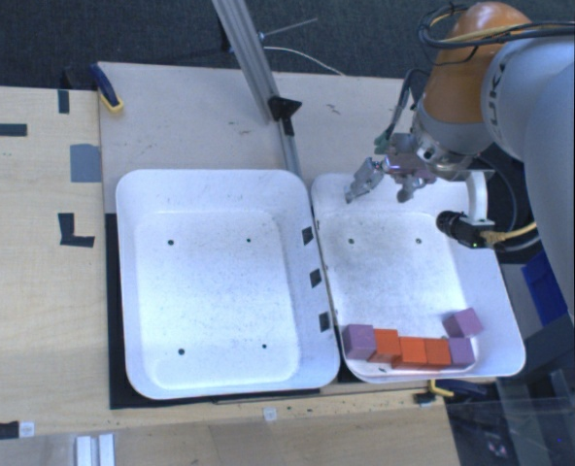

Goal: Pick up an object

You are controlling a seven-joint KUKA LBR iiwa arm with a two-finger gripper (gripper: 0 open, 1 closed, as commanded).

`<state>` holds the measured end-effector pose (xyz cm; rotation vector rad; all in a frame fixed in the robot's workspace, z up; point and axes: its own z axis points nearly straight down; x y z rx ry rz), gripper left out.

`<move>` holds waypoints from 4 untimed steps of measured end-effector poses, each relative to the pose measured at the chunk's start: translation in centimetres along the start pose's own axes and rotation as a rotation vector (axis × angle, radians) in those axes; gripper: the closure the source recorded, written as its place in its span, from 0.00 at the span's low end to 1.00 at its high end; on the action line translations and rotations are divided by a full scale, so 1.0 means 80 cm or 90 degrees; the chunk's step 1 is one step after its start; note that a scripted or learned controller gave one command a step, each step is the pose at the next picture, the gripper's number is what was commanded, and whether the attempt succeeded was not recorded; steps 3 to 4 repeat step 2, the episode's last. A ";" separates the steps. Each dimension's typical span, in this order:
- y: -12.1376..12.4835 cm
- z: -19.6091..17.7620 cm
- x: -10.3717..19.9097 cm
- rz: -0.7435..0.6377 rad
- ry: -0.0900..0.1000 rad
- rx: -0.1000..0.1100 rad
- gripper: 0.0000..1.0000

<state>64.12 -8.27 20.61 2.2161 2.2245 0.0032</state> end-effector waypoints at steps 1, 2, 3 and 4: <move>0.038 -0.053 0.059 -0.002 0.001 -0.001 0.00; 0.049 0.023 0.105 0.000 0.000 0.006 0.00; 0.049 0.023 0.105 0.000 0.000 0.006 0.00; 0.049 0.023 0.105 0.000 0.000 0.006 0.00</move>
